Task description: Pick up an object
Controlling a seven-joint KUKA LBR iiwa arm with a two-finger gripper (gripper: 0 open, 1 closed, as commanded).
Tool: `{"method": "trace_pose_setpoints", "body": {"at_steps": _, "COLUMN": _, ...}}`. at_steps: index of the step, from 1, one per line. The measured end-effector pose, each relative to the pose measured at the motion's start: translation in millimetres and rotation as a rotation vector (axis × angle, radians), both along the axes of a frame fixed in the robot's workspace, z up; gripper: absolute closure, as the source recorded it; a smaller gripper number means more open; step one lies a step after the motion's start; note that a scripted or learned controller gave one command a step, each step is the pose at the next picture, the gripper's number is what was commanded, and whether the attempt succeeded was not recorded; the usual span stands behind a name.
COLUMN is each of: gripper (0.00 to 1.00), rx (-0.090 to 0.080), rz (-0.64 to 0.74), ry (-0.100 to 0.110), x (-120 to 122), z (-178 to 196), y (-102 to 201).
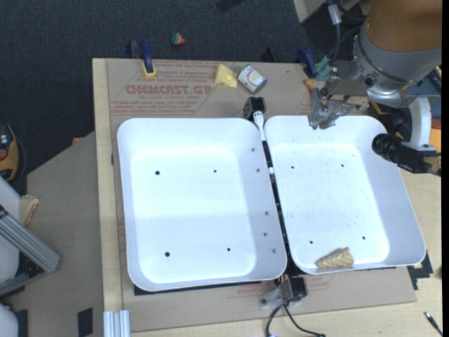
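**Robot arm above the far edge of the right bin, object lying at the near edge**

Seen from a fixed camera looking down at a slant, two shallow white bins sit side by side on a desk (175,90) topped with a brown board printed with red lettering. The left bin (140,188) shows a bare white floor with a few small dark dots. The right bin (393,209) has a lightly speckled floor.

A tan, crumpled-looking object (334,260) lies flat on the floor of the right bin, close to its near wall and a little left of the middle of that wall. Nothing touches it.

The grey arm with its orange band (407,12) reaches in from the upper right. Its gripper (323,120) hangs over the far left corner of the right bin, just at the rim, well apart from the tan object at the opposite end of the bin. The metal fingers point downward and look close together, but they are too small and blurred to say whether they are open or closed. Nothing can be seen between them.

Beyond the bins, on the board, rest a yellow piece (226,76) and, just beside it, a small white and grey box (252,78). A blue and yellow clamp (146,58) grips the board's far edge at left.
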State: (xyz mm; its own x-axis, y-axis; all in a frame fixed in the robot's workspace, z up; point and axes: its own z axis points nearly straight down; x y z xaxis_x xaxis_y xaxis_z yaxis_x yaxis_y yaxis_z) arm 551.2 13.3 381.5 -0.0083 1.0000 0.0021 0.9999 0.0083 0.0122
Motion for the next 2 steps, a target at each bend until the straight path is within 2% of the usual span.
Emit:
{"method": "trace_pose_setpoints", "body": {"at_steps": 1, "gripper": 1.00, "rx": -0.001, "rz": -0.002, "ry": 0.017, "x": 57, "z": -85, "y": 59}}
{"method": "trace_pose_setpoints", "body": {"at_steps": 2, "gripper": 1.00, "rx": 0.000, "rz": -0.002, "ry": -0.001, "x": 113, "z": -9, "y": 116}}
